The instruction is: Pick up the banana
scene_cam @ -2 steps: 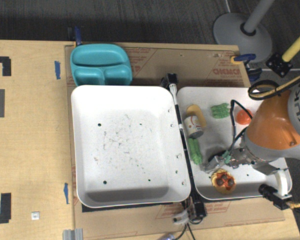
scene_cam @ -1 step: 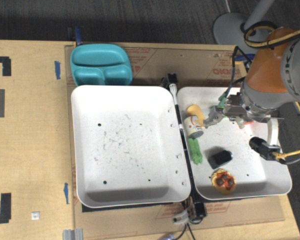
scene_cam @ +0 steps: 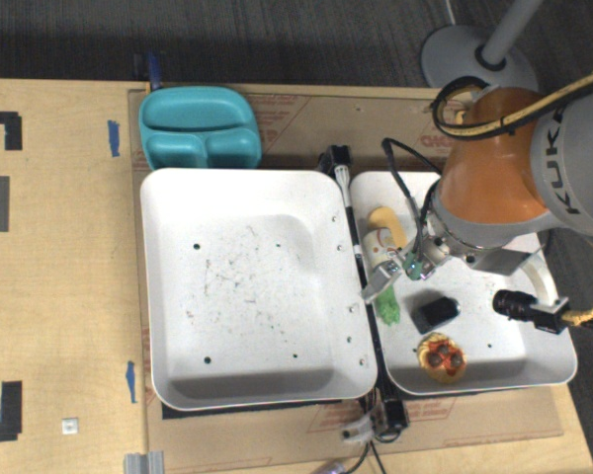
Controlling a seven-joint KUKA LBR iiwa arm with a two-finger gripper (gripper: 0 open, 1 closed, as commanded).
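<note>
Currently the grey arm [scene_cam: 573, 156] reaches in from the right, over the right bin [scene_cam: 504, 368]. Its orange band [scene_cam: 489, 161] sits above the far half of that bin, and the wrist slants down toward the bin's left wall. The gripper [scene_cam: 390, 270] hangs low there, close beside the divide between the two bins; its tip is too small and cluttered to tell whether it is spread or pressed together, and nothing can be seen held in it. The banana [scene_cam: 385, 223], a short pale yellow piece, lies in the right bin's far left part against that same wall, just beyond the gripper; whether the two touch cannot be told. A small green thing [scene_cam: 387, 310] lies just on the near side of the gripper, with a black block [scene_cam: 437, 312] beside it toward the middle of the bin and a round red-and-yellow thing [scene_cam: 441, 355] nearer the front rim. The left bin [scene_cam: 247, 294] shows faint dark scuffs on its floor. Behind it a teal divided tray [scene_cam: 200, 126] rests on the bench [scene_cam: 59, 294]. As for writing, black capitals on the arm's grey housing read "KU" [scene_cam: 563, 178] before the frame edge cuts them off. Reddish print runs along the cardboard under the bins but is too small to read. Blue tape strips [scene_cam: 114, 137] and black tape corners [scene_cam: 5, 129] mark the bench
</note>
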